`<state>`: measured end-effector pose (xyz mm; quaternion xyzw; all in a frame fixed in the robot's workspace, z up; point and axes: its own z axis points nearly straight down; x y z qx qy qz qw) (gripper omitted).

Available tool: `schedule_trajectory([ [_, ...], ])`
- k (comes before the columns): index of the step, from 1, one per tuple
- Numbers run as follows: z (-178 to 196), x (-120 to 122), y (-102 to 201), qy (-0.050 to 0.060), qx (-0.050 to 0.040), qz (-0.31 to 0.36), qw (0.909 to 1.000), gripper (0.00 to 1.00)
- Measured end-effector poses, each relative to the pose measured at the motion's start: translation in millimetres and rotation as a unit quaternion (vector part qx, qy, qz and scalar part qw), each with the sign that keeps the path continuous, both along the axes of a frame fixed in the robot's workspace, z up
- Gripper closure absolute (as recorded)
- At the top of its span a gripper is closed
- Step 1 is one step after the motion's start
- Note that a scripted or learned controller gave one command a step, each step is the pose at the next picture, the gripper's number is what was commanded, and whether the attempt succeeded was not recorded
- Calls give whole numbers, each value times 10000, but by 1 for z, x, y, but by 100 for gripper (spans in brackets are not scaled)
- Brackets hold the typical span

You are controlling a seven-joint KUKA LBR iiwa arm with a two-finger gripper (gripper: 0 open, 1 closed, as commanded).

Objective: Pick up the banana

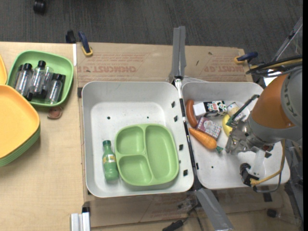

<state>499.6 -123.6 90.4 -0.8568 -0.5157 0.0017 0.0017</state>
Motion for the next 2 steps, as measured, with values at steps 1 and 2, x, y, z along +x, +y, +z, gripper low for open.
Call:
schedule_trajectory([
  [1,0,12,-84,-6,-8,-502,9987,100],
  [2,0,-23,5,1,-3,-935,9956,100],
])
